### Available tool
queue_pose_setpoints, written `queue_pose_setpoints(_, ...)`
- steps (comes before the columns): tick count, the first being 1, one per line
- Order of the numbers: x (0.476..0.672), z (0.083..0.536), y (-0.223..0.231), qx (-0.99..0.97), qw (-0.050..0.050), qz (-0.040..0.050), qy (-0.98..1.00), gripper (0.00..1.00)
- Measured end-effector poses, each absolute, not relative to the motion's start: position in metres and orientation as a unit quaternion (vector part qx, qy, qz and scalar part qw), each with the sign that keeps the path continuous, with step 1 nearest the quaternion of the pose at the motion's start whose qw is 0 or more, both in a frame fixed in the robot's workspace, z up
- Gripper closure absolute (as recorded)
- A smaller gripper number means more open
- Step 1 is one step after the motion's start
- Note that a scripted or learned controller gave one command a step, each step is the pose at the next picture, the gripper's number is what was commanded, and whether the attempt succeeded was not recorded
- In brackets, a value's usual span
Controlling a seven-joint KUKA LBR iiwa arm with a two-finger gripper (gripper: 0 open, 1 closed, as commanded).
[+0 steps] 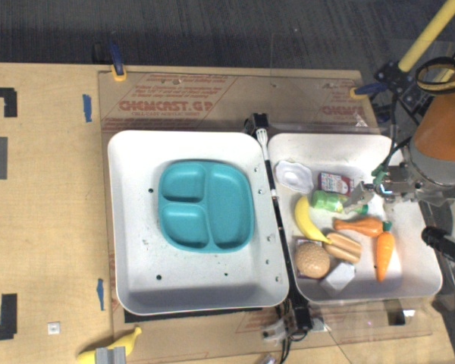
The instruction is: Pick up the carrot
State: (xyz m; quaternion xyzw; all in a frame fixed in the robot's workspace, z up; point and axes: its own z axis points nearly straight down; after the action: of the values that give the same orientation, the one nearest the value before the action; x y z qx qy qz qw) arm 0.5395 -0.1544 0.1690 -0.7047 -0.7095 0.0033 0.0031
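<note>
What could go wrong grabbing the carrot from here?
Two risks. There are two carrots in the right bin, lying close together, so the gripper might close on both or nudge one away. Also, the hot dog, banana and green item crowd the nearer carrot, so a finger could snag them.
</note>
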Motion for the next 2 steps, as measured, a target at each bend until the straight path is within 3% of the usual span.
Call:
queue_pose_setpoints(1,0.511,0.108,-0.193,-0.648,-0.003,-0.0025,-0.761,0.00)
queue_pose_setpoints(2,0.483,0.089,-0.171,-0.601,-0.008,-0.0012,-0.799,0.00)
